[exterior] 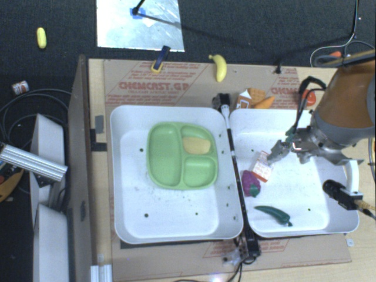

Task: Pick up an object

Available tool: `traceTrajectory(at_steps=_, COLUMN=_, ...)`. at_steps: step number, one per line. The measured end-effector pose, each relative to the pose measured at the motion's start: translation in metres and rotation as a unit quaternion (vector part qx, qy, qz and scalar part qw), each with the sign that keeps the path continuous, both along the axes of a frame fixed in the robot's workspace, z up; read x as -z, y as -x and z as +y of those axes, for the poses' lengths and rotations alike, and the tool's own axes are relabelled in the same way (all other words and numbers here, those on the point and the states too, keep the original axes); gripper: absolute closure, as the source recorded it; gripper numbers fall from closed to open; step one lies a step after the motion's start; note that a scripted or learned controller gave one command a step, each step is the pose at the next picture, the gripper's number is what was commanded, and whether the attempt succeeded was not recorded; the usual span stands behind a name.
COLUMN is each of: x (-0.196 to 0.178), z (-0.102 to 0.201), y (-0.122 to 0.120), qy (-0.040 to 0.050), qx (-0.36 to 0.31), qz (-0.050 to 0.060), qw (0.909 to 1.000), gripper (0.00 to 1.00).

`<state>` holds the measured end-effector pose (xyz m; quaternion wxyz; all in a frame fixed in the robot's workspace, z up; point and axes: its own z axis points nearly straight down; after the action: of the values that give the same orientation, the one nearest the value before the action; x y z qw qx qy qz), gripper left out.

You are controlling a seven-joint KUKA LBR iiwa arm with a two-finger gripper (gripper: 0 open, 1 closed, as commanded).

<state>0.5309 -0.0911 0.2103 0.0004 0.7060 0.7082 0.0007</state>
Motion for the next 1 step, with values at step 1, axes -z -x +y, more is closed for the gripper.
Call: traceTrajectory(at_steps=1, x=0.0266, z=0.0305, y=-0.0367, qy=0.0002, qx=-0.002, qz=-0.001, qw=1.0, gripper=0.0)
